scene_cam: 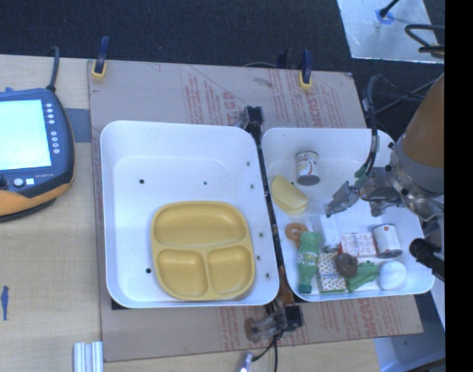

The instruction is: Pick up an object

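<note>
The right white bin (pixel 341 142) holds several small objects. Among them are a small can (pixel 307 167), a yellow lemon-shaped piece (pixel 289 194), a donut (pixel 295 231), a green bottle (pixel 309 252), a pink-and-white packet (pixel 357 244), a red-and-white can (pixel 387 239) and a white egg (pixel 391 274). My gripper (pixel 339 201) reaches in from the right over the middle of this bin. It sits right of the yellow piece and above the packet, with nothing seen held in it.
The left white bin (pixel 128 161) carries a yellow divided tray (pixel 203 249). A tablet-like pendant (pixel 23 142) lies on the bench at the far left. Clamps (pixel 305 67) and cables run along the board's back edge.
</note>
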